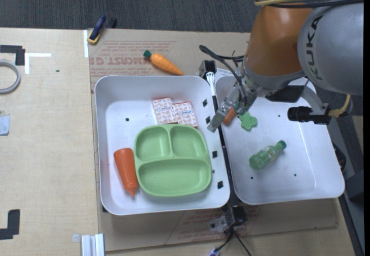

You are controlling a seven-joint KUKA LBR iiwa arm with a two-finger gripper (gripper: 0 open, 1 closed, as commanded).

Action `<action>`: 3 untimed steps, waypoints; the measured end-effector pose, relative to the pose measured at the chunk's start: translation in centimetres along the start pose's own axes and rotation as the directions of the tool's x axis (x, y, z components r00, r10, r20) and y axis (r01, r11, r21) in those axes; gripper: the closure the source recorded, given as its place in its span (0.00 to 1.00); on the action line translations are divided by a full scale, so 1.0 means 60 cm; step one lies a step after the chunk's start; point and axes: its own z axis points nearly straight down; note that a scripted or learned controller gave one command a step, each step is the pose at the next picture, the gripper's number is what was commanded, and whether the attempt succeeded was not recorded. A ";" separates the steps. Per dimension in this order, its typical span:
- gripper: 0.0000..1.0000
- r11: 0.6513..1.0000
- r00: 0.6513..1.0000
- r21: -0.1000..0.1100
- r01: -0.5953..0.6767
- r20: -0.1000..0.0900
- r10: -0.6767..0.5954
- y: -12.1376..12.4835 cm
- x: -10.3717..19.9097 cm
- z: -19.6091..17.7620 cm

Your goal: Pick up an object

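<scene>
The green bottle (267, 155) lies in the right bin (315, 182). Farther back, the claw (226, 115) hangs at that bin's left edge, pinching a small orange thing (229, 114) (maybe a toy). I think it must lift next.

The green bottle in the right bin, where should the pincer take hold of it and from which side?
Grip the green bottle across its body, the widest part, coming straight down from above. It lies on its side, slanting with the cap toward the upper right, so the fingers should close across that long axis. It lies apart from the bin's walls, which probably leaves room.
</scene>
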 end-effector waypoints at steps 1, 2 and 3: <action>0.00 1.000 1.000 0.001 0.000 -0.001 0.000 0.000 0.000 0.001; 0.00 0.949 0.949 0.000 0.314 0.000 -0.314 0.015 0.044 0.001; 0.00 0.770 0.770 -0.001 0.638 0.000 -0.638 -0.063 0.072 0.001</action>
